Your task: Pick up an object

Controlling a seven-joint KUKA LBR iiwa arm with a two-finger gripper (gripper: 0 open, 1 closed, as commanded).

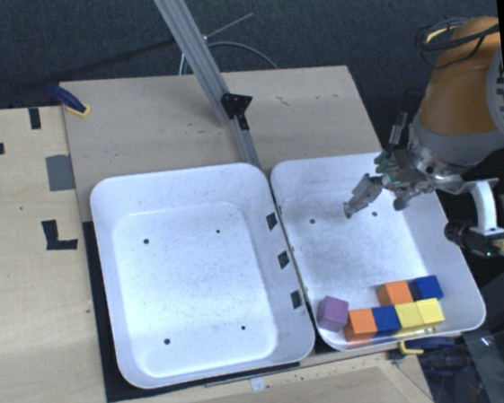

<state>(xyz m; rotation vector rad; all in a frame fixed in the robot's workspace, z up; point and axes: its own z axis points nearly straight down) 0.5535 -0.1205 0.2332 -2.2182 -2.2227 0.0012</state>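
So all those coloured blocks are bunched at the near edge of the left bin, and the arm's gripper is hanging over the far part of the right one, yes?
Not quite. The camera view shows the coloured blocks bunched at the near edge of the right bin, not the left bin. The gripper does hang over the far part of the right one.

Blocks (391, 308) crowd the right bin's (323, 188) near wall, seemingly touching.

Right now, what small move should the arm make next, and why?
Probably move the tool toward the near edge of the right bin. It hangs over bare floor in the bin's far half, while the blocks, such as the purple block, lie along that near edge.
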